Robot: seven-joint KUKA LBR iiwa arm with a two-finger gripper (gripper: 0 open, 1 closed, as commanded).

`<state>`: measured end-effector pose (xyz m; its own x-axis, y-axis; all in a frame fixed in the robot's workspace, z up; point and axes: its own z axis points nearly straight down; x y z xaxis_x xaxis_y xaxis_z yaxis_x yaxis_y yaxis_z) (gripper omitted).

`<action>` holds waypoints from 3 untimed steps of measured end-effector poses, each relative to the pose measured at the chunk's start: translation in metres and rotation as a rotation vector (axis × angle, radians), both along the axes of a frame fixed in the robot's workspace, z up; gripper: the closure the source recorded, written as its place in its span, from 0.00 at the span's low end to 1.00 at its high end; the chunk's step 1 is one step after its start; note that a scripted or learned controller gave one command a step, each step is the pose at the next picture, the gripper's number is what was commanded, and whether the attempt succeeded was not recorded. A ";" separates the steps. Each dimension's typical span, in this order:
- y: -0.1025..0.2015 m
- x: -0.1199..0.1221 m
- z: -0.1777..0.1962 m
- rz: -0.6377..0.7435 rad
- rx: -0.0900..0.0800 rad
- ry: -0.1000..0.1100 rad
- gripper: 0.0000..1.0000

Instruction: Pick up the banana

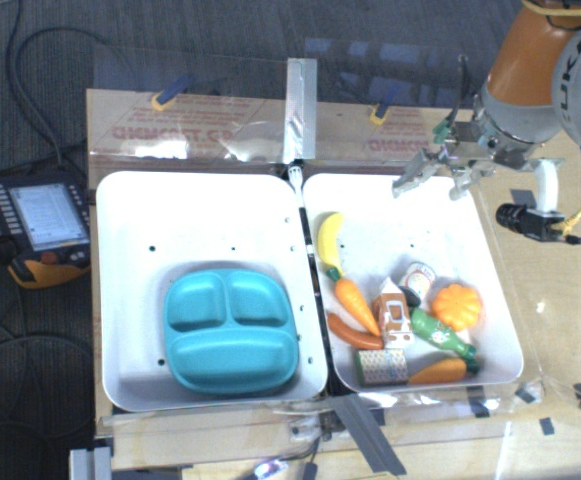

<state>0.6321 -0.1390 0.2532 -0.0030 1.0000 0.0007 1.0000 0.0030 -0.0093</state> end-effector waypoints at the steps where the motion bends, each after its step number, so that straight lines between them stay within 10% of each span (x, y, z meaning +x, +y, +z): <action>1: 0.058 0.035 -0.075 -0.186 -0.002 0.003 0.00; 3: 0.120 -0.013 -0.075 -0.374 -0.006 0.002 0.00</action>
